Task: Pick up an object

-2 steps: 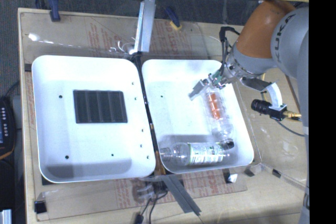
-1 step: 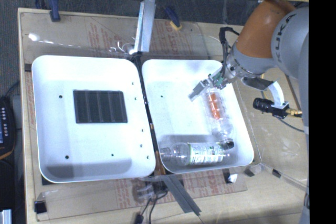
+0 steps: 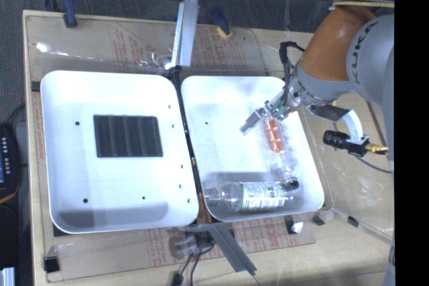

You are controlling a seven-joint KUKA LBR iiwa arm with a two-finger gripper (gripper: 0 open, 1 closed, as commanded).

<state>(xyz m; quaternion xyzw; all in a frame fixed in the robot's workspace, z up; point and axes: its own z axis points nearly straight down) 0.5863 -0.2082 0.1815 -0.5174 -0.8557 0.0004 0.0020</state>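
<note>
White plastic is most of what I get from the overhead camera: two shallow bins side by side on the bench. The left bin (image 3: pixel 67 144) holds a dark ribbed rectangular panel (image 3: pixel 127 136) lying flat near its middle. In the right bin (image 3: pixel 214 144) I see two clear bottles. One bottle with an orange label (image 3: pixel 276 140) lies along the right wall, its cap toward the near side. The other, a clear bottle with a green and white label (image 3: pixel 251 195), lies across the near wall, and the two nearly meet at the near right corner. My arm comes in from the right, and the gripper (image 3: pixel 268 114) sits low over the far end of the orange-label bottle. I cannot tell whether it is open or closed, or whether it has the bottle.
</note>
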